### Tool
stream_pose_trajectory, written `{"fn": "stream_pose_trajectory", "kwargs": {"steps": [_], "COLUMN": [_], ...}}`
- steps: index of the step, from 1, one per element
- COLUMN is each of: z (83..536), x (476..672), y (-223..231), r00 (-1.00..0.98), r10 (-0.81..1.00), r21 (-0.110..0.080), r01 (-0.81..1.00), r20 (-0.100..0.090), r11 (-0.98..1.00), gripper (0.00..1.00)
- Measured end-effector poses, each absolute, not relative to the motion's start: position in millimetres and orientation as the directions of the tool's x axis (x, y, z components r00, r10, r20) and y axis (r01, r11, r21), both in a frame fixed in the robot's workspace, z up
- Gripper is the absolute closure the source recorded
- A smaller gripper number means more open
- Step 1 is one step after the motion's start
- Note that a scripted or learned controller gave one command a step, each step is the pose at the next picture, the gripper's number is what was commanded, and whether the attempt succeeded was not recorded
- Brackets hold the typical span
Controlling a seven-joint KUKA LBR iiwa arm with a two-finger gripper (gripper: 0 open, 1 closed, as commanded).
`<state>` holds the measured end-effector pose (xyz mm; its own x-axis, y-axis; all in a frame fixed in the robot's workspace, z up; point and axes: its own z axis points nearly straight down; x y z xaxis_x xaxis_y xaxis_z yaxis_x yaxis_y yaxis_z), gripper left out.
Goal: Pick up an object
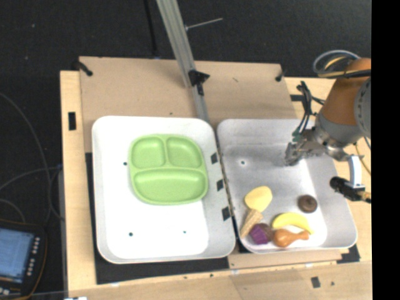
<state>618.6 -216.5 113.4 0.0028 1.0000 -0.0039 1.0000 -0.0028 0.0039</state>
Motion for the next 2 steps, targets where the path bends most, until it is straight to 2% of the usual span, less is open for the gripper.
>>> {"fn": "stream_pose_trajectory", "kwargs": {"steps": [2], "z": [203], "x": [623.5], "y": [-223], "r00": [-0.001], "r10": [1.0], "r21": [0.006], "r01": [1.0], "r20": [-0.003], "r11": [0.001], "gripper": [1.0]}}
